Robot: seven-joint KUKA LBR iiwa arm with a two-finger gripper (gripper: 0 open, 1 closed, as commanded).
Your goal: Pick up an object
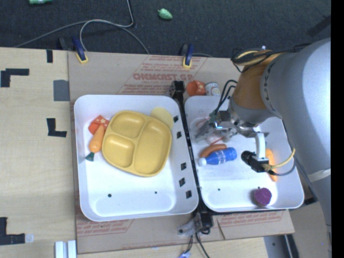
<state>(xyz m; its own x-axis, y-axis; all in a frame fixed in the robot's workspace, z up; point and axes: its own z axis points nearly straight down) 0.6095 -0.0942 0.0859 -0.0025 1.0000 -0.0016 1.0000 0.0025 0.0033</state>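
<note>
My claw (215,127), whether open or closed I cannot tell, hangs in the right bin (290,198); the blue bottle (219,157) lies just below it, long axis roughly left-right.

1. The counter (32,160) is pale wood, filling the left and lower parts of the frame, with black angular marks along its left side.
2. A brown cardboard sheet (150,77) with red print lies flat on the counter, held at its upper edge by two clamps (187,55).
3. Two shallow white bins sit side by side on the cardboard: the left bin (129,200) at centre, the right bin (236,195) touching it toward the right.
4. Above the counter's far edge lies dark floor (215,9), crossed by a thin cable (102,23).
</note>
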